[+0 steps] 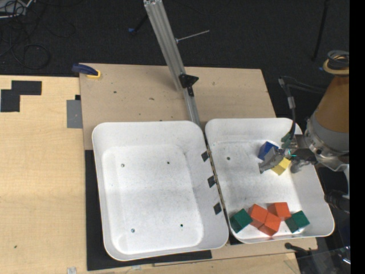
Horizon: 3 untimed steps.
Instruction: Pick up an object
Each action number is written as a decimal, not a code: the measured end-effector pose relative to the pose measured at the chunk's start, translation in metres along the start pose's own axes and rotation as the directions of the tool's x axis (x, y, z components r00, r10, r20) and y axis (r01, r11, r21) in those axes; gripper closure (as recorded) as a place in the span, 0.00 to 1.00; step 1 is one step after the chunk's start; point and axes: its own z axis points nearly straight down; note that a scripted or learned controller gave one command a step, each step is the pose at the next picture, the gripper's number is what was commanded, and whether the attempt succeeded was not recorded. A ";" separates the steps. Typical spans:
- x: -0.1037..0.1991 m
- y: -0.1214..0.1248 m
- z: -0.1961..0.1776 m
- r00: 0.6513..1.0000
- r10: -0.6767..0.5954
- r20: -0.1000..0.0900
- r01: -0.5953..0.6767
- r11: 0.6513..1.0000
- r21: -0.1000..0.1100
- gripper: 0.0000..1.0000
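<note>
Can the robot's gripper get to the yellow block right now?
Probably yes. The gripper is right at the yellow block in the right bin. The blue block sits close beside it, but nothing lies on top.

two bins [154,131], perhaps seven blocks [266,216]

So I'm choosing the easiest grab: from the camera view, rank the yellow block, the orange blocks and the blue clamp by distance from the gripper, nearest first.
1. Yellow block: right at the gripper, in the right bin.
2. Orange blocks: near the same bin's front edge.
3. Blue clamp: on the bench's far left corner.
</note>
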 end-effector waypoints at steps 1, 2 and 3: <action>-0.001 0.000 0.000 1.000 0.004 0.000 -0.004 1.000 -0.001 0.00; -0.002 0.000 0.064 1.000 0.002 -0.001 -0.002 1.000 0.007 0.00; -0.011 0.001 0.119 1.000 0.002 -0.001 -0.002 1.000 0.006 0.00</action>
